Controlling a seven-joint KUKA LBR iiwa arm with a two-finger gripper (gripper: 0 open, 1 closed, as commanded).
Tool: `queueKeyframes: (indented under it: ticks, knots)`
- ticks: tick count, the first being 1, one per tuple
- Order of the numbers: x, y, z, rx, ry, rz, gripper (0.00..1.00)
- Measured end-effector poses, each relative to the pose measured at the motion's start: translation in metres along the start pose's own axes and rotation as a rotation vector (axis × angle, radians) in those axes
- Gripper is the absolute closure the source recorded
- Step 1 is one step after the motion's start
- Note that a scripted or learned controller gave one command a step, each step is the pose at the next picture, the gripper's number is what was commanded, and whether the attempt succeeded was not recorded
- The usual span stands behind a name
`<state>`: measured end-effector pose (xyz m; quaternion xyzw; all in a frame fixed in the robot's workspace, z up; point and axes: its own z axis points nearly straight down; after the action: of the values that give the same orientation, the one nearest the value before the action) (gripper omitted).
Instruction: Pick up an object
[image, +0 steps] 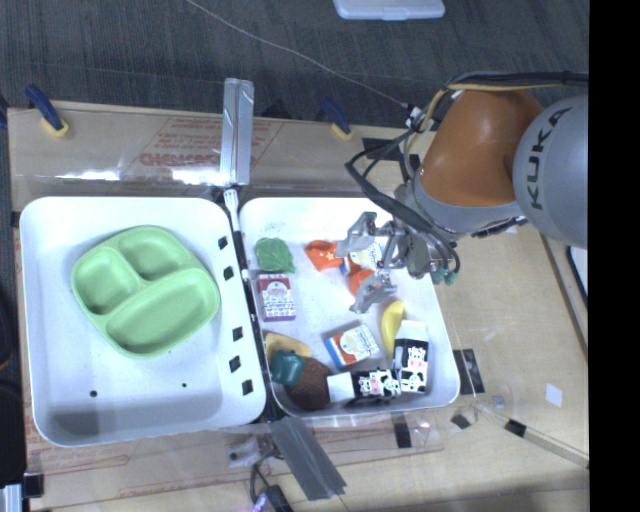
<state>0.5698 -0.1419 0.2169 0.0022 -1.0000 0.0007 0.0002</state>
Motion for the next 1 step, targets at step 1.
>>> queueKeyframes:
  ticks: [1]
  knots:
    - [-0.0145, -0.0095, 0.1245, -0.001, 0.000, 0.019, 0.00]
